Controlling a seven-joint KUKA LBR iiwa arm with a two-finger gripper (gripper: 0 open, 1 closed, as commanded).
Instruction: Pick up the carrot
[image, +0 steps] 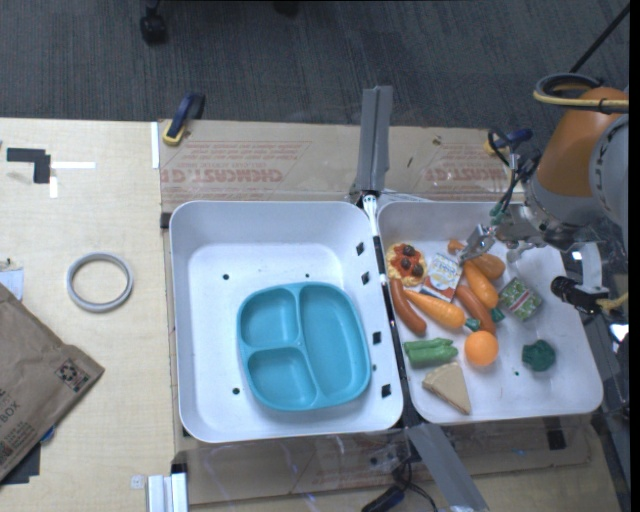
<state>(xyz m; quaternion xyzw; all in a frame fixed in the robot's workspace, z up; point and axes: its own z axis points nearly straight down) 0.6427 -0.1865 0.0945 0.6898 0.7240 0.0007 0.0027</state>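
I'm seeing my arm (590, 160) showing grey casing, an orange band, a yellow cable looping on top.

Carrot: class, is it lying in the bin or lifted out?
Lying in the right bin: the carrot rests flat among the other toy foods.

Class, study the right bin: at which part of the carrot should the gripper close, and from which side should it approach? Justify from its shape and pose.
Probably grip the carrot at its thick middle, coming straight down from above with the fingers across its width. It lies flat on the right bin floor, slanting, with a sausage close on its left and other orange pieces crowding its right, so a sideways approach looks blocked.
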